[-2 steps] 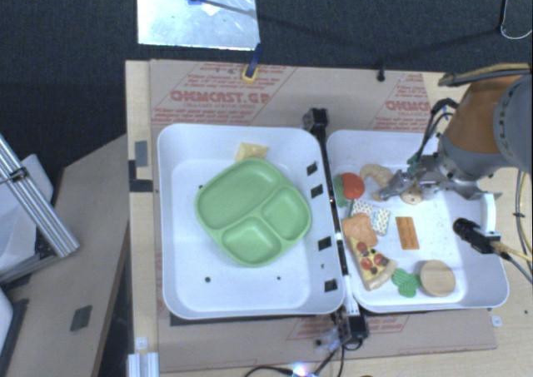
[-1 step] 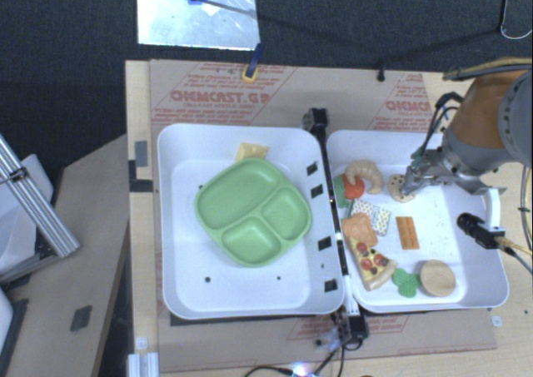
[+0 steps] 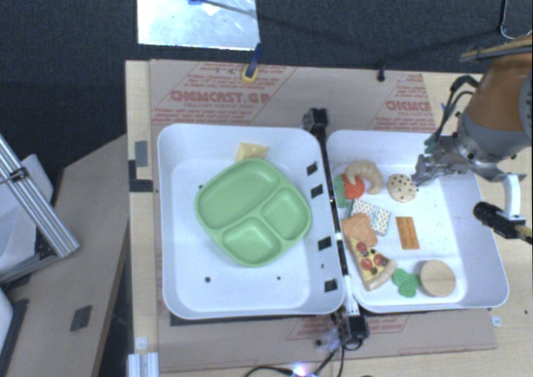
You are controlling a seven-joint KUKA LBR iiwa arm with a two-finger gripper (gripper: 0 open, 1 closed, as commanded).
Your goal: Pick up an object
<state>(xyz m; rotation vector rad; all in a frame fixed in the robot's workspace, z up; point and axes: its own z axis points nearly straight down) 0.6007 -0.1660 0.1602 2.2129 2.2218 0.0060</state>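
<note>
Bench of pale wood [image 3: 100,200] carries two white bins side by side. Left bin [image 3: 187,284] holds a green divided plate [image 3: 252,211] and a small yellow piece [image 3: 251,151] at its far edge. Right bin [image 3: 475,275] holds toy food: pizza slice [image 3: 372,261], round wooden disc [image 3: 437,278], croissant [image 3: 366,173], cookie [image 3: 402,188], orange cracker [image 3: 407,232]. Gripper [image 3: 426,169] sits low just beside the cookie; pincer state cannot be told. Nothing seen lifted; judged early, grasp and lift remain.
</note>
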